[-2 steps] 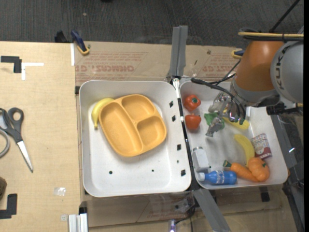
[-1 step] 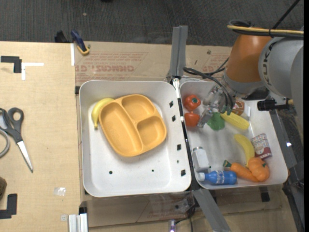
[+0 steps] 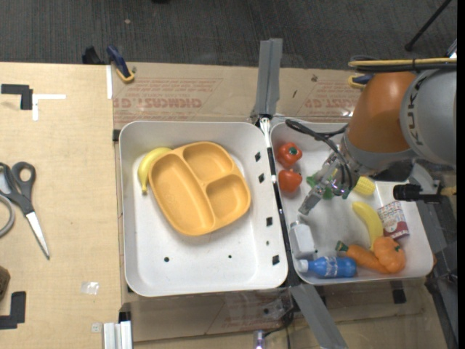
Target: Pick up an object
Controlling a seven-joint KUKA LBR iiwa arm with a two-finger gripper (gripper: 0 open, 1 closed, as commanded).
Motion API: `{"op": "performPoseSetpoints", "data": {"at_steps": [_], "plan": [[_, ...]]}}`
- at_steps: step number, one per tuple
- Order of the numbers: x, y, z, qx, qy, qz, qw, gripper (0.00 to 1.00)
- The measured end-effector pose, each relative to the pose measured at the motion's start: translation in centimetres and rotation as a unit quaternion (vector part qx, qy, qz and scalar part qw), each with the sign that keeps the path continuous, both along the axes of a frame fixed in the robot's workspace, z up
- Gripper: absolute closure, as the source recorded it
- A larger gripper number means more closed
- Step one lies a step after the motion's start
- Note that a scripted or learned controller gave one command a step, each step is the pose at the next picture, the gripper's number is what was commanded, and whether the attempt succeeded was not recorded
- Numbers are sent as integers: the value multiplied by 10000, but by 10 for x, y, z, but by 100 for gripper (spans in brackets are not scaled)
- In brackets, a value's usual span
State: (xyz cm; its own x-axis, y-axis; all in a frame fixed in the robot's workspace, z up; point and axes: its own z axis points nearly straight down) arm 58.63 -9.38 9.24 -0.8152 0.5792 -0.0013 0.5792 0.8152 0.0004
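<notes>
Nearest you, low in the right bin, a blue bottle, carrot and banana crowd together. Your gripper hangs mid-bin beside two tomatoes, fingers apart, holding nothing.

A robotics lab — a grey and orange arm reaches over two white bins on a wooden table, with scissors and toy food — on dark carpet.

Left bin: divided plate with banana at its left edge; right bin: two tomatoes at left, bottle along the front wall, carrot and second banana at right; scissors on bench, far left.
</notes>
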Motion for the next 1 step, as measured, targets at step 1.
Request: {"op": "performPoseSetpoints", "data": {"at_steps": [1], "plan": [[63, -45, 2, -12, -31, 1035, 9946, 0]]}}
